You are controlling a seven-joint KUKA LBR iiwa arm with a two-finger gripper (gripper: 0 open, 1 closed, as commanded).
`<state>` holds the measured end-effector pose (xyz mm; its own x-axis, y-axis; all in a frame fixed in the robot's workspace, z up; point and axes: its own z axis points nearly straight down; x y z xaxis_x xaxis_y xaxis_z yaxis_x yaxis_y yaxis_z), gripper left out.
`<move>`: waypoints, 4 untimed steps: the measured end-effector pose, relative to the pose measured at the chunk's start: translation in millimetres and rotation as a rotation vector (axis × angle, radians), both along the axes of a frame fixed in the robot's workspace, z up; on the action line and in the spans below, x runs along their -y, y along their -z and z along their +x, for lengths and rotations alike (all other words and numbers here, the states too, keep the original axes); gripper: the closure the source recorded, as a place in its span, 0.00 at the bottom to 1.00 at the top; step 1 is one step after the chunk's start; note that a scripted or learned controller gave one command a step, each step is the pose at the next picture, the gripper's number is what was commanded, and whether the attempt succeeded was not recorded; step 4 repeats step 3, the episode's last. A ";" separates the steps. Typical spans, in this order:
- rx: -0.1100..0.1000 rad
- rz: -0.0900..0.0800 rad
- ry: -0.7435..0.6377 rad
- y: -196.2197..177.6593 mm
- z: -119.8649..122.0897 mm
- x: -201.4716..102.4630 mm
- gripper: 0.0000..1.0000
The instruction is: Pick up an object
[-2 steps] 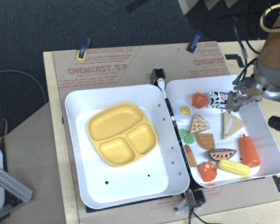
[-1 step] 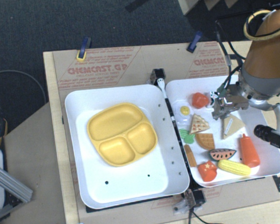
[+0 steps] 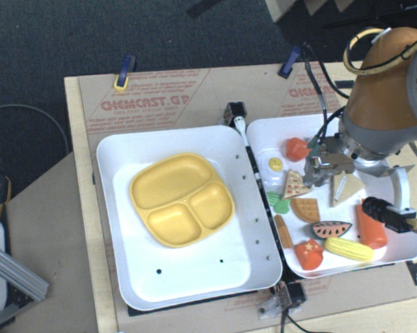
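Yellow corn (image 3: 348, 249) at bin's (image 3: 412, 252) front, gripper (image 3: 324, 177) lowered over toy food

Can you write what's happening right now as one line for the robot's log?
tool: over right bin, above toy food | nothing seen held | yellow plate: left bin | pick: not done

Arm (image 3: 385, 74) cut by right edge; hand (image 3: 325, 177) finger gap unclear; right bin (image 3: 292, 129) partly covered.

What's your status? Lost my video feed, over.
Gripper low over right bin, nothing seen between fingers. Pizza slice beside it, untouched. Tomato, waffle crowd close.
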<state>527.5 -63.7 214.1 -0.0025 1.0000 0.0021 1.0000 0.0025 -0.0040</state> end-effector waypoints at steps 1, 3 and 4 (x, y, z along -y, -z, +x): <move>0.006 -0.002 0.002 -2.8 4.6 7.4 1.00; 0.002 -0.002 0.003 -3.9 0.0 -5.5 1.00; 0.002 -0.002 0.003 -3.9 0.0 -5.5 1.00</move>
